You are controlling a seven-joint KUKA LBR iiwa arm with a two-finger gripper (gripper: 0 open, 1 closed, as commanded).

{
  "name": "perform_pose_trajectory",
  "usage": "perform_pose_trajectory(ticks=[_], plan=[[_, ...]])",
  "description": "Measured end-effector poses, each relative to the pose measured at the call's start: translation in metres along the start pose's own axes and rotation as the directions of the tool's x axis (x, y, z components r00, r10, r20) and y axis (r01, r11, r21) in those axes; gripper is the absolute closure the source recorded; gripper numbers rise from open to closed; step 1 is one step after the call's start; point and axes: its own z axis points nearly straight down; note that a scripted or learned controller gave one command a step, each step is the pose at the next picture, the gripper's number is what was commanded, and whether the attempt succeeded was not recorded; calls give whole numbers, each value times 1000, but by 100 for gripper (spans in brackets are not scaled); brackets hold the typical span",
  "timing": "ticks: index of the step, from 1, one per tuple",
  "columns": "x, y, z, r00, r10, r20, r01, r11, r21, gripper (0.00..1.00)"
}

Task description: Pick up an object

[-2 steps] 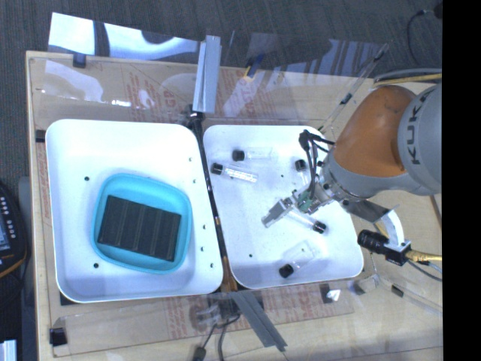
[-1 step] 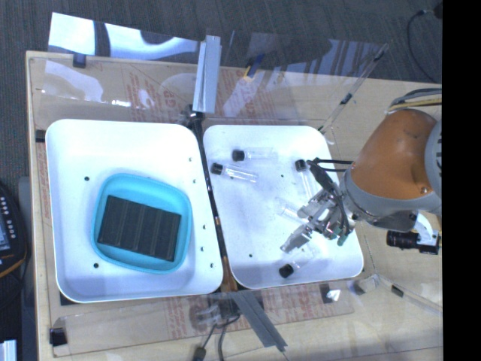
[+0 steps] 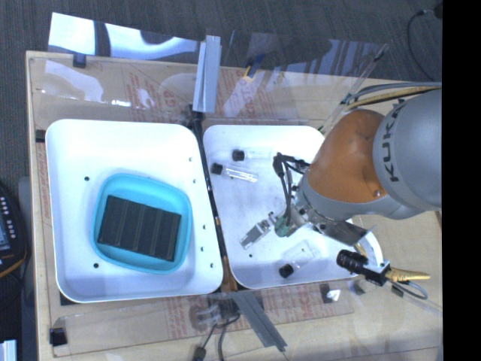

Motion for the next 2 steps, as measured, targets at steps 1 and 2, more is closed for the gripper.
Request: perform_pose_trajectory(ticks=[1,2], plan=[[101,52,-29,994,-107,5,107,994,-3,0],[157,90,-28,978,-211,4,211,978,-3,0]])
